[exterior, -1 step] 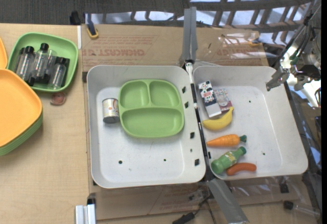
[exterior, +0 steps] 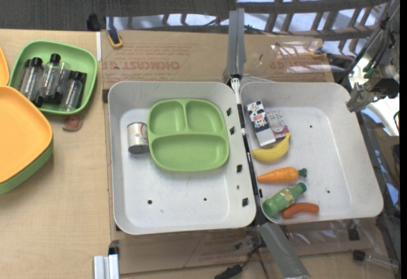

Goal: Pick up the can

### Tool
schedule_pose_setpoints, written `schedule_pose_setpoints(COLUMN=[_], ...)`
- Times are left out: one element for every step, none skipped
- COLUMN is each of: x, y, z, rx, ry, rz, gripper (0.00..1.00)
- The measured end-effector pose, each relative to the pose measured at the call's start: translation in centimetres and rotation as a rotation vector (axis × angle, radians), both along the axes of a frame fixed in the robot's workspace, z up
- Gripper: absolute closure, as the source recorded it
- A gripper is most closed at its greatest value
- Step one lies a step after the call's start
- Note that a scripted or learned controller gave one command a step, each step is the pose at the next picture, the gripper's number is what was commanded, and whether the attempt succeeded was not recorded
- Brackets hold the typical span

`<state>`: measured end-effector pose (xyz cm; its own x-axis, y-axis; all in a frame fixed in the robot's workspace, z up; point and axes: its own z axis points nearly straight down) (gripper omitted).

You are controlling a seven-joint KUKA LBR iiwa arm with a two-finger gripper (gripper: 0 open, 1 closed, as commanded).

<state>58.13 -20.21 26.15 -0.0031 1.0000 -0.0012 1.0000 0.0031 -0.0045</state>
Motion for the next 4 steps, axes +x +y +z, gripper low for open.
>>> schedule_pose_setpoints(x=[4.3, 3.4, 4.0, 6.0], y=[-2.0, -2.0, -2.0, -1.9], z=[7.0, 8.9, 13.7, 15.4], rx=[-0.001, 0.0, 0.0, 0.0], ry=[-0.006, -0.006, -0.006, -0.007], rz=[0.253, 0.594, 0.98, 1.257], gripper=[1.0, 1.0, 1.0, 1.0])
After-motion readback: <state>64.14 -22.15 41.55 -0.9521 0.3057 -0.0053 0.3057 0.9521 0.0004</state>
